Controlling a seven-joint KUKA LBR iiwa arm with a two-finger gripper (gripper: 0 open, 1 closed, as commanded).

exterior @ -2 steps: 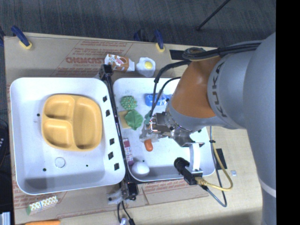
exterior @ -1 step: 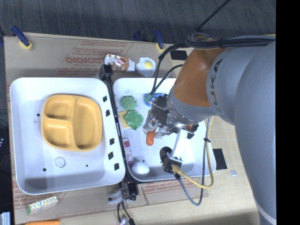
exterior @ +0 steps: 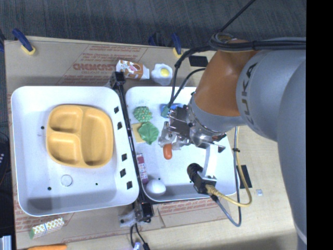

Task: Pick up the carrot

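The carrot (exterior: 167, 151) is a small orange piece lying in the right bin (exterior: 179, 192), near its middle. My gripper (exterior: 169, 138) hangs directly over the carrot's upper end, with the carrot poking out just below it toward the near side. The arm's grey and orange wrist covers the right half of that bin. Whether the carrot is gripped is hidden by the gripper body.
Left of the gripper lie two green leafy pieces (exterior: 141, 113) (exterior: 150, 133), a yellow piece (exterior: 137, 133) and a blue item (exterior: 165, 110). A white object (exterior: 156, 187) rests at the bin's near edge. The left bin (exterior: 31, 191) holds a yellow divided tray (exterior: 80, 134).
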